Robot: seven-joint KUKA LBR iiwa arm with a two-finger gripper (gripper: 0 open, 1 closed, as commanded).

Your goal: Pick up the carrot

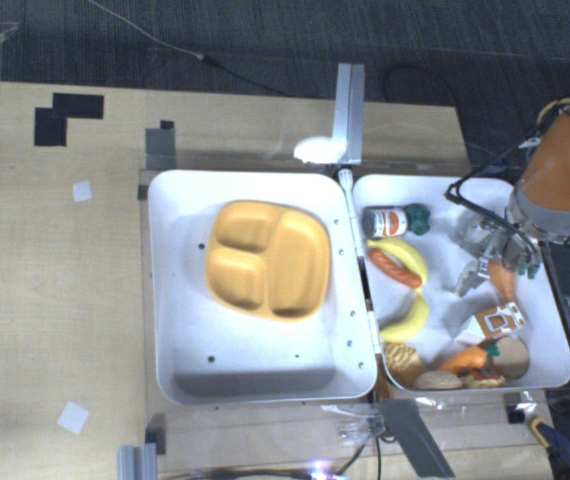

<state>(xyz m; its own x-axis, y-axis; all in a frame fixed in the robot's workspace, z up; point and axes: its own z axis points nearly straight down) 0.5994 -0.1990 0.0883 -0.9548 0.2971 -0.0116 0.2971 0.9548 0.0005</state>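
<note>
The carrot (pixel 504 282), a short orange stick, lies in the right bin (pixel 561 346) near its right wall, just above a small orange-and-white carton (pixel 499 320). My gripper (pixel 495 268) hangs over the carrot's upper end, below the arm's orange band (pixel 563 168). It looks open. One grey finger (pixel 465 280) stands left of the carrot, and the other is at the carrot's right, partly hidden by the wrist. The carrot rests among the other items and looks level with them.
The right bin also holds a small bottle (pixel 395 221), a hot dog (pixel 393 265), a banana (pixel 411 306), a cookie (pixel 402 356) and an orange toy (pixel 468 359). In the left bin (pixel 180 368) sits a yellow divided tray (pixel 268 258).
</note>
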